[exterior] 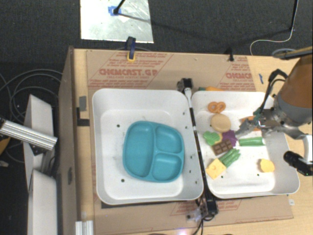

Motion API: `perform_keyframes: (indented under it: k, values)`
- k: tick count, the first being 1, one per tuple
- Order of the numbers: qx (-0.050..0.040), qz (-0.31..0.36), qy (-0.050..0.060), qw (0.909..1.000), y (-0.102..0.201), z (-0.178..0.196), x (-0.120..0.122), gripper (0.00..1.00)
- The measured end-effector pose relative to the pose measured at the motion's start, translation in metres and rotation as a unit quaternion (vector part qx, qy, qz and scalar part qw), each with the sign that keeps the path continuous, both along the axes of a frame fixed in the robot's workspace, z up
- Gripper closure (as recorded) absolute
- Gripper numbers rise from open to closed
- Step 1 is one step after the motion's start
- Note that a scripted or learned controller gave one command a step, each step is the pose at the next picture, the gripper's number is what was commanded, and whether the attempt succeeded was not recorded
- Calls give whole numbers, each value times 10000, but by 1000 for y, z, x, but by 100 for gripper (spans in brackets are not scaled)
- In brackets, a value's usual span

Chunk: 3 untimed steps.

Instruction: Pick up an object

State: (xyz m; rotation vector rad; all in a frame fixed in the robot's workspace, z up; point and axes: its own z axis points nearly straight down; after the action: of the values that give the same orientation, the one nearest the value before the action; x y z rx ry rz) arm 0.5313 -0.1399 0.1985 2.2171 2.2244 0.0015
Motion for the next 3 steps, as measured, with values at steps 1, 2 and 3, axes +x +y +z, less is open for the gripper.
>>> perform_keyframes:
  k: [1,2,3]
  values:
    - [-2,15,-2,10000,1,-119,55,0]
    - [12,-19,38,10000,13,-115,-23,0]
    - [-4,-8,-17,10000,12,-103,-18,100]
